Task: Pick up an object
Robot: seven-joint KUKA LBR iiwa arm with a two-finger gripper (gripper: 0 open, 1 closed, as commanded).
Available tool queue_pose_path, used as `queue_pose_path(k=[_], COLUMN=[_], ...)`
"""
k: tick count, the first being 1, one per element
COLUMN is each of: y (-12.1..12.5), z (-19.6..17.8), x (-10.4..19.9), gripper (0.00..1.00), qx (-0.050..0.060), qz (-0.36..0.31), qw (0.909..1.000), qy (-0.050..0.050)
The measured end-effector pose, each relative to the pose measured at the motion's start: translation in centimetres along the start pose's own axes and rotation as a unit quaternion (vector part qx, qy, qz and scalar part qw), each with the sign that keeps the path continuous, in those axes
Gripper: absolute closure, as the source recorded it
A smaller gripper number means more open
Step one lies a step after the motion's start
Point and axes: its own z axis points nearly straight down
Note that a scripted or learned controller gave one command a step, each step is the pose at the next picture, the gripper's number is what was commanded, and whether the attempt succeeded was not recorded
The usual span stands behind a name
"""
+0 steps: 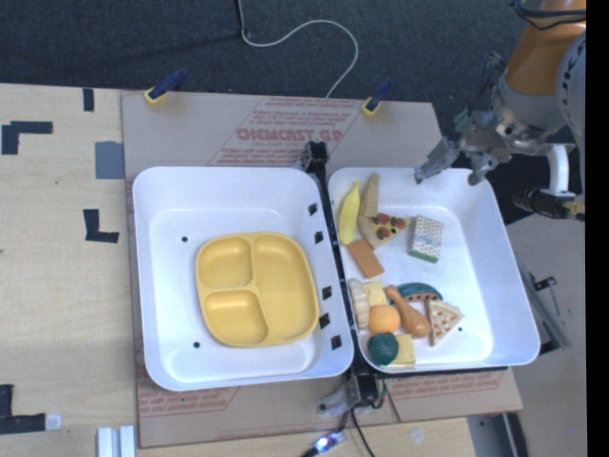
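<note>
Yellow is what jumps out first: a yellow divided plate (256, 288) with three compartments sits in the middle of the left bin (157, 208). That bin rests on a sheet of cardboard (276, 136) with red print, held at its far edge by two yellow-and-blue clamps (165, 86), and the whole lot sits on the wooden bench (57, 255), which has dark tape marks on its left part. A white cable (304, 31) loops over the dark floor behind.

Moving right, the right bin (500, 255) holds a pile of toy food, mostly crowded against its left wall. At the far end there's a banana (349, 211) lying next to a long tan wedge (370, 198), with a small orange-brown slab (365, 258) just below them. A small white and green box (426, 238) sits apart from the pile, nearer the middle of the bin. Toward the near end there's an orange ball (383, 320), a carrot-like orange piece (409, 314), a pizza slice (442, 318), a dark teal round thing (383, 348) and a pale yellow block (403, 352), all touching or overlapping.

Far right, the hand (455, 168) hovers over the bin's far right corner, fingers spread apart with nothing between them, well apart from the food pile. The arm's orange band (552, 8) shows at the top right corner.
</note>
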Motion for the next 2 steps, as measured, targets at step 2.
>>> queue_pose_path(k=[2], y=[-0.4], z=[3.7], x=[0.4], gripper=[0.0], qx=[-0.005], qz=[-0.002], qw=[1.0], qy=[-0.001])
